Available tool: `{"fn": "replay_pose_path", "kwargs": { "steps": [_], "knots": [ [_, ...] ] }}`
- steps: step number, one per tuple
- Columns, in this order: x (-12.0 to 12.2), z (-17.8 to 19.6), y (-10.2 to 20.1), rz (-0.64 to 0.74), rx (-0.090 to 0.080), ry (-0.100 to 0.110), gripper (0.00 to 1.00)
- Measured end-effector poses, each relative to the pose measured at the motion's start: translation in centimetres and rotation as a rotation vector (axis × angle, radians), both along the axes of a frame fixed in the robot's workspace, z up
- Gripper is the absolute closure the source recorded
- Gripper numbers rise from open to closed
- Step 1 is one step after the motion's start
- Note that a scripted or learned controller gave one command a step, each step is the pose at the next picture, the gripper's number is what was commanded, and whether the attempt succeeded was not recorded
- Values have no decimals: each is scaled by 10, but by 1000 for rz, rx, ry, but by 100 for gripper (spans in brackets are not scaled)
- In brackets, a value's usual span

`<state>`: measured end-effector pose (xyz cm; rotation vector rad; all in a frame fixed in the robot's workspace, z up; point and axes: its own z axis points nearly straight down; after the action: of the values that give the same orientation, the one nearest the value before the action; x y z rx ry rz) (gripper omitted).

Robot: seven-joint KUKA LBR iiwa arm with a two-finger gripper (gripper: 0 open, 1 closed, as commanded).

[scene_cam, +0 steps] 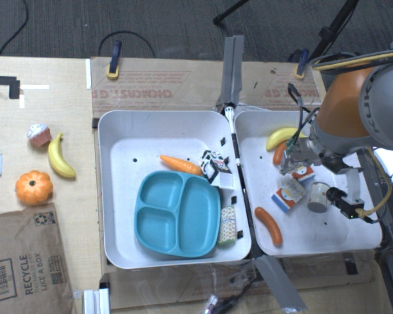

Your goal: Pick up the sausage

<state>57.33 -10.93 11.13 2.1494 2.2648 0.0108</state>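
The sausage (268,226) lies in the right bin (354,244), near its front-left corner, long axis running from 10 to 4 o'clock. The hand (295,159) hangs well apart, toward 1 o'clock from it — beside the yellow banana (280,137) and small cartons (292,190); its grip state I cannot tell.

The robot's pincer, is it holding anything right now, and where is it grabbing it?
It cannot be told. The pincer is low in the right bin near a banana and small cartons, well away from the sausage, which lies untouched on the bin floor.
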Motion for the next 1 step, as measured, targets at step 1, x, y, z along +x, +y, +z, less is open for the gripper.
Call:
{"fn": "replay_pose_path", "kwargs": {
  "steps": [1],
  "knots": [
    [0, 0, 0, 0, 0, 0, 0]
  ]
}}
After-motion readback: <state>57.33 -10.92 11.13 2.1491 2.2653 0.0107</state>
